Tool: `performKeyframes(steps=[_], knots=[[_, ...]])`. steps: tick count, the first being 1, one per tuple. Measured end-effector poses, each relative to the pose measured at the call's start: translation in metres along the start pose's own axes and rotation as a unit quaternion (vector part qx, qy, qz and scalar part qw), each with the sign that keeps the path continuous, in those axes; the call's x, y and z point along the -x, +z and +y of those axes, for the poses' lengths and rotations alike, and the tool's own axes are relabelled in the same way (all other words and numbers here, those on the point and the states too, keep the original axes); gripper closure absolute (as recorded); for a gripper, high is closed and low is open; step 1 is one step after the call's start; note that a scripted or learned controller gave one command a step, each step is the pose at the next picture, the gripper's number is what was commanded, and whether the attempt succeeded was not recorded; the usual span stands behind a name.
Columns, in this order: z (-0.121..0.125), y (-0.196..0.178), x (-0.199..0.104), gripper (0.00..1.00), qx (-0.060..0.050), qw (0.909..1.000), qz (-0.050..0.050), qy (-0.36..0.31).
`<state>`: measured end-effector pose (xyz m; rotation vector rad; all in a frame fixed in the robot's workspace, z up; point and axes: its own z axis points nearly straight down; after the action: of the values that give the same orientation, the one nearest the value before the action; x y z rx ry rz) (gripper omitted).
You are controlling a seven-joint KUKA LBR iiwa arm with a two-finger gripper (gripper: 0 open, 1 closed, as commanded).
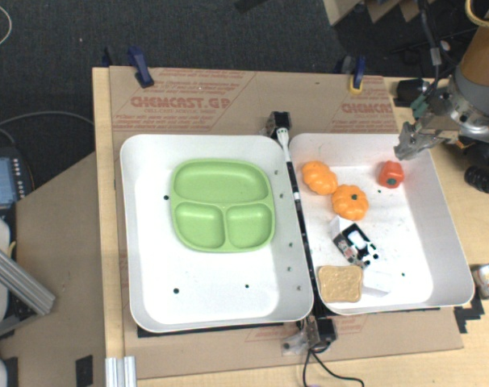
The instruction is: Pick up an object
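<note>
The right bin (pixel 438 240) holds a red tomato-like toy (pixel 391 173), an orange lumpy fruit (pixel 319 177), a small orange pumpkin (pixel 350 202), a black-and-white packet (pixel 355 244) and a tan slice of bread (pixel 340 283). My gripper (pixel 409 145) hangs over the bin's far right corner, just above and to the right of the red toy. Nothing shows between its fingers.
The left bin (pixel 148 272) holds a green three-compartment plate (pixel 222 205). A black clip (pixel 278 122) sits at the top of the seam between the bins. Blue clamps (pixel 140 66) hold the cardboard base at the back edge.
</note>
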<state>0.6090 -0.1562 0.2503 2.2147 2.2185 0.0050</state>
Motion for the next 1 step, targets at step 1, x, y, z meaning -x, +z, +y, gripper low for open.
performKeyframes(steps=[1], knots=[[0.0007, -0.0105, 0.0000, 1.00, 0.002, 1.0000, -0.001, -0.001]])
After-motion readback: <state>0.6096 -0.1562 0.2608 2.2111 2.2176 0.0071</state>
